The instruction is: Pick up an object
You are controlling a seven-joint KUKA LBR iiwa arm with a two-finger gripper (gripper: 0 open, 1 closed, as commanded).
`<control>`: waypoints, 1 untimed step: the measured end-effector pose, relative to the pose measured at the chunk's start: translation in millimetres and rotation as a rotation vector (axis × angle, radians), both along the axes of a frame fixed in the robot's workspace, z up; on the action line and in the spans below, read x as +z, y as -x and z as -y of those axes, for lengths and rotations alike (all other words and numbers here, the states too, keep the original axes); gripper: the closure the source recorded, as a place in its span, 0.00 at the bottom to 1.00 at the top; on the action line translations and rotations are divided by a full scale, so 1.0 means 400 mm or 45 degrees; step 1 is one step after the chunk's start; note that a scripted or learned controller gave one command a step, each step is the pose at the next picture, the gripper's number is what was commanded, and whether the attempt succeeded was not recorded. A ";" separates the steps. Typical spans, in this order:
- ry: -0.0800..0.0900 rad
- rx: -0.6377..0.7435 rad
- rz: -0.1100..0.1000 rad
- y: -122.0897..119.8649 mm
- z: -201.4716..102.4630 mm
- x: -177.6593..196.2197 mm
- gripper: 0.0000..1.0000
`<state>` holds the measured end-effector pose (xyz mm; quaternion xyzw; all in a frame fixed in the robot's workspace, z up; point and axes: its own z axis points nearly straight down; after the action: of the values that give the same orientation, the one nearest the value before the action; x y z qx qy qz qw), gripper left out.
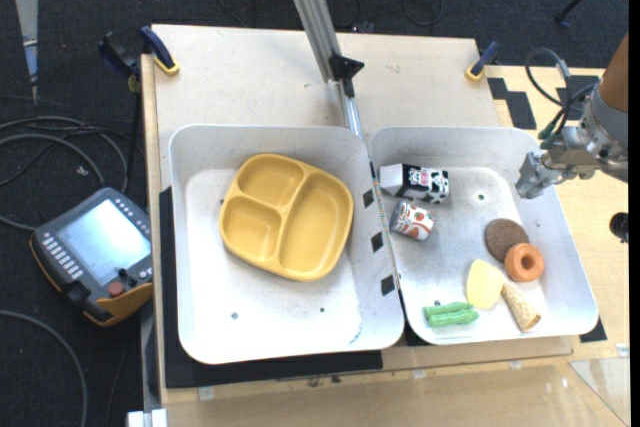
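From above, the counter carries two white bins side by side. The left bin has a yellow divided plate. The right bin keeps the small things: a black-and-white carton and a small can at its far left, a brown cookie touching a donut, a yellow slice, a cone and a green piece near the front. The tool hangs over the right bin's far right rim; I cannot tell its state. I think it is placed there to come down on the cookie or donut.
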<state>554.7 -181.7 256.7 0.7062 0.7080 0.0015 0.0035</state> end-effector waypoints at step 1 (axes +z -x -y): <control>-0.005 0.007 -0.007 -0.020 -0.128 0.004 1.00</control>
<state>562.7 -130.7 258.5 0.7042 0.7100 0.0010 0.0003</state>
